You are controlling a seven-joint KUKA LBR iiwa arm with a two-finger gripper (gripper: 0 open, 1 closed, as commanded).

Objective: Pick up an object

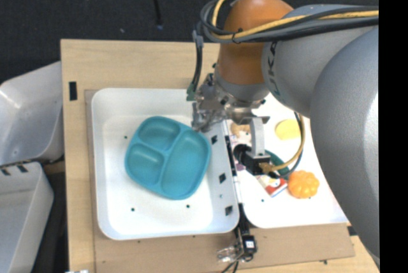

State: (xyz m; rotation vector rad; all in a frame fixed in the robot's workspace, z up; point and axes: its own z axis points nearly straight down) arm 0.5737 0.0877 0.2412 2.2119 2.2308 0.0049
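Blue divided plate lies flat in the left bin, slightly toward its right side. The gripper hangs over the plate's upper right edge, beside the wall between the bins; whether it is released or clenched I cannot tell. In the right bin lie an orange ball and a yellow piece

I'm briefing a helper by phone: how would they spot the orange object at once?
Start with the two white bins and take the right bin, under the grey arm. Near its lower right lies the orange object, small, lumpy and rounded. It is deeper in colour than the flat yellow piece above it.
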